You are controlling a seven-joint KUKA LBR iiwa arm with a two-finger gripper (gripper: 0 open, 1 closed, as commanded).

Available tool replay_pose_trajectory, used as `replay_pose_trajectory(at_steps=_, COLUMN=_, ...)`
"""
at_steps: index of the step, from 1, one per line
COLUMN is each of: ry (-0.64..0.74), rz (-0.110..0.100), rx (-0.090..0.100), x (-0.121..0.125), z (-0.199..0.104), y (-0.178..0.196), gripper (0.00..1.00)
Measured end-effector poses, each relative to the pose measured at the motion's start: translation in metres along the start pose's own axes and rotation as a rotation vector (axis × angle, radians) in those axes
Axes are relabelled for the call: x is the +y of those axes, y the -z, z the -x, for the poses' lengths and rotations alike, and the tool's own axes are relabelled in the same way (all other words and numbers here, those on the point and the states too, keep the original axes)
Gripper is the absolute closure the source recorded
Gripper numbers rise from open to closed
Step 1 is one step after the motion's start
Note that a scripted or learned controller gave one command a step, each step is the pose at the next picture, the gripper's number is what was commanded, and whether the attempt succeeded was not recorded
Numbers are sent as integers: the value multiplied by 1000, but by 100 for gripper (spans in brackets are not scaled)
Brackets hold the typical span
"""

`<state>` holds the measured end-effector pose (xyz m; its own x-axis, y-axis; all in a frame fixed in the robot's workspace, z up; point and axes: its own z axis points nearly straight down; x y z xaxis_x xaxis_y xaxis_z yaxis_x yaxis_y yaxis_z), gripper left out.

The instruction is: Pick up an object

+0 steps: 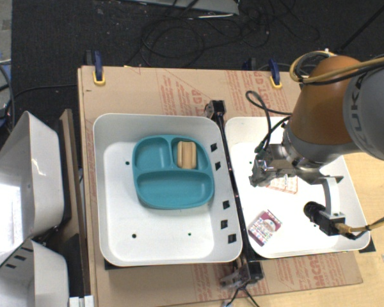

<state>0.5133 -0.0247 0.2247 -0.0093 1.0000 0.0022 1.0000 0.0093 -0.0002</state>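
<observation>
A: Checking camera view: claw [266, 171] low in the right bin [352, 190], just beside a pale packet [284, 184]; finger state not discernible.

B: Nothing lifted. Purple packet [264, 227] lies untouched. Grasp and lift remain.

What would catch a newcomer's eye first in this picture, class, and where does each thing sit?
First, the big grey and orange arm looming over the right bin, its gripper low above a pale packet. Next, the teal divided tray in the middle of the left bin, with a tan block in its upper right compartment. A small purple packet lies near the right bin's front.
</observation>
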Motion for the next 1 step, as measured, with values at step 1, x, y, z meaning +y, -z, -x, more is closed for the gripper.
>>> replay_pose_trajectory(at_steps=1, ry=1, rz=1, rx=0, x=2, z=-55, y=11, gripper=100)
